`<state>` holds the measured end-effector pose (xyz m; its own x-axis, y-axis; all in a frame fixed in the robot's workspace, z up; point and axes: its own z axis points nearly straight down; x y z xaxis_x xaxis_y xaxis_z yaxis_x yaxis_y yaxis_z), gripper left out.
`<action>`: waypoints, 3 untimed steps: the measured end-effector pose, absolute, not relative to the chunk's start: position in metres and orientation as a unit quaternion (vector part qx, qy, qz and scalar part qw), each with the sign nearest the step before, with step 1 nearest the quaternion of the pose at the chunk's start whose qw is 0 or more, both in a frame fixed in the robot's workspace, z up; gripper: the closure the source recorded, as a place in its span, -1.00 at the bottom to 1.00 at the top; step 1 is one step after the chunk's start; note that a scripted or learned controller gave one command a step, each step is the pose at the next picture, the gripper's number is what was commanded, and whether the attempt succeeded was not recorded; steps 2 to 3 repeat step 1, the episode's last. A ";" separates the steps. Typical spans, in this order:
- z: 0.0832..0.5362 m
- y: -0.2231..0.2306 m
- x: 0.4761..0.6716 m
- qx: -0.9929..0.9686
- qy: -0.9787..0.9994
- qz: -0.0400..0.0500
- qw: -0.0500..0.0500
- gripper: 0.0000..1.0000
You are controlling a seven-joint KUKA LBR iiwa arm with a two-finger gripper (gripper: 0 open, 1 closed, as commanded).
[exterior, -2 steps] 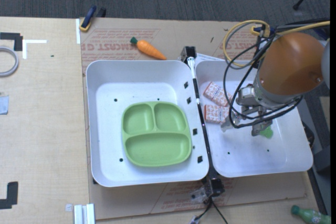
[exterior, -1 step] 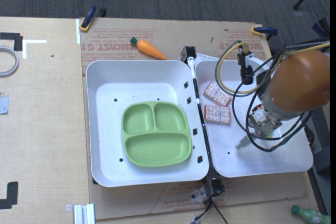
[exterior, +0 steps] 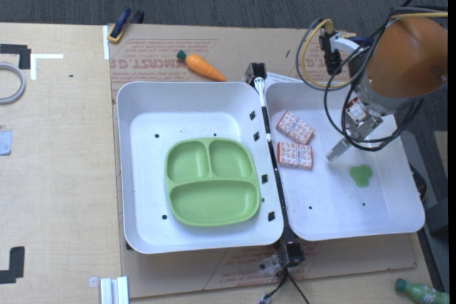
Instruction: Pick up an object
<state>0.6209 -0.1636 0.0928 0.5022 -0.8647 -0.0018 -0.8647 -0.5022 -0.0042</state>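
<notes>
Orange-banded arm hiding part of right bin, gripper finger state unreadable

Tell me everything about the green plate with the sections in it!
The light green plastic divided plate lies flat in the left white bin, a little below the bin's middle. It is a rounded square with a raised rim and three hollows: two small ones at the far side and one wide one at the near side. All three hollows hold nothing. Its surface looks smooth and slightly shiny. It touches only the bin's floor, and it sits apart from the bin's walls.
</notes>
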 end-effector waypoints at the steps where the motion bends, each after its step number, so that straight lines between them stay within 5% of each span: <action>1: 0.140 -0.191 0.609 -0.882 0.471 0.000 0.002 -1.00; 3: 0.140 -0.191 0.609 -0.882 0.471 0.000 0.002 -1.00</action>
